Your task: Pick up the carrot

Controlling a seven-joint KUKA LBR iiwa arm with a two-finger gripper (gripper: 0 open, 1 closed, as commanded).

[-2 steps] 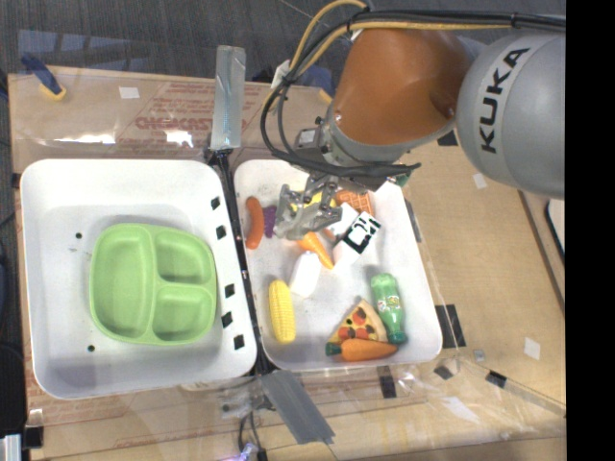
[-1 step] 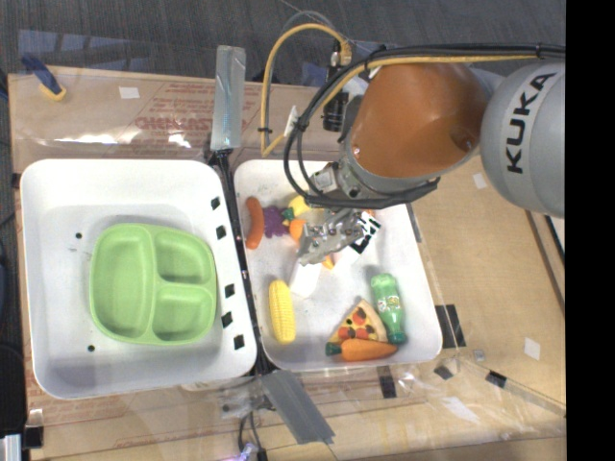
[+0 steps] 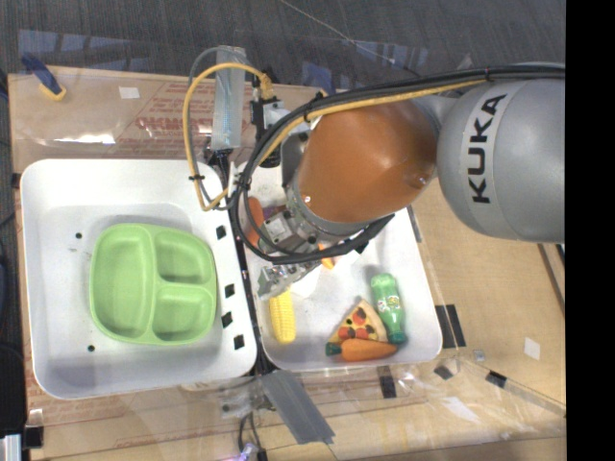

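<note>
Carrot (image 3: 368,350) first: it is lying flat along the near edge of the right bin (image 3: 423,301), close to that bin's near right corner, with its green top pointing left. A pizza slice toy (image 3: 357,324) is resting just behind it, touching or nearly touching, and a green bottle (image 3: 388,306) is lying just to the right of the slice, its lower end close to the carrot's thick end. A yellow corn cob (image 3: 282,316) is lying to the left of them, near the wall between the bins.

The gripper (image 3: 277,279) is hanging over the left part of the right bin, just above the corn and well apart from the carrot. Whether its fingers are apart or together I cannot tell, since the orange-banded wrist and cables are covering most of it. Nothing is showing between the fingers.

In the left bin (image 3: 43,257), a green divided plate (image 3: 152,282) is sitting near the middle.
</note>
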